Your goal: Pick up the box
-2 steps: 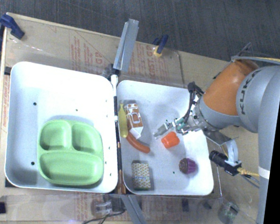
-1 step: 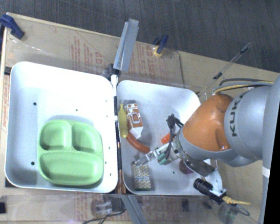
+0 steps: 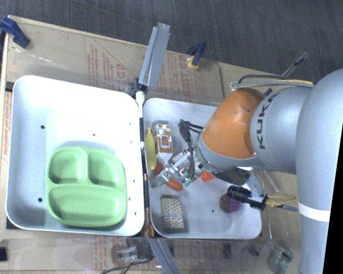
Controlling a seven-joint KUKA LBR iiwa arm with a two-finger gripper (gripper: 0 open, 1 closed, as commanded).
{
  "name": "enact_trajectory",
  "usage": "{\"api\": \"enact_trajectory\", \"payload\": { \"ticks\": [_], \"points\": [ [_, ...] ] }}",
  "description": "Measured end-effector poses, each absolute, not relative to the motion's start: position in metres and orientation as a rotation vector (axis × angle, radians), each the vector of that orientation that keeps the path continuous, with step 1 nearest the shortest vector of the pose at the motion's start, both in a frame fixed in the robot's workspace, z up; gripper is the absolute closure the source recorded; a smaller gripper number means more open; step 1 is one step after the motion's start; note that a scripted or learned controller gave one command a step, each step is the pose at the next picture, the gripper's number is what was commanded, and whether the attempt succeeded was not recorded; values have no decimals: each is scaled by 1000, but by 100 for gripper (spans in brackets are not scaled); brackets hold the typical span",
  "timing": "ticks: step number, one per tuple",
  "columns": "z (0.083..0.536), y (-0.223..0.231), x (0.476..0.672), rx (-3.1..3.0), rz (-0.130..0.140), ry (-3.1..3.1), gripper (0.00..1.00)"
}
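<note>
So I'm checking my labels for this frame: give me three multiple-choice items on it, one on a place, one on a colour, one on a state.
1. The divided tray lies in which bin?
A. left bin
B. right bin
C. on the bench

2. What colour is that tray?
A. red
B. green
C. blue

3. The small patterned box is
A. lifted clear of the bin
B. lying on the bin floor
C. resting on the tray

Answers: 1 A, it sits in the left bin; 2 B, it is pale green; 3 B, it lies flat in the right bin, below the gripper.
</note>
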State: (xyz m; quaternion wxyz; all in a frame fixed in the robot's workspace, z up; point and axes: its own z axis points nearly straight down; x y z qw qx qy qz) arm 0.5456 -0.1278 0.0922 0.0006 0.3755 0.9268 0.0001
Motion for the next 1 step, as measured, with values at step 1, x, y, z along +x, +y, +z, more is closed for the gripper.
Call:
{"api": "enact_trajectory", "payload": {
  "ticks": [1],
  "points": [
    [92, -205, 600, 1784, 0, 2585, 0]
  ]
}}
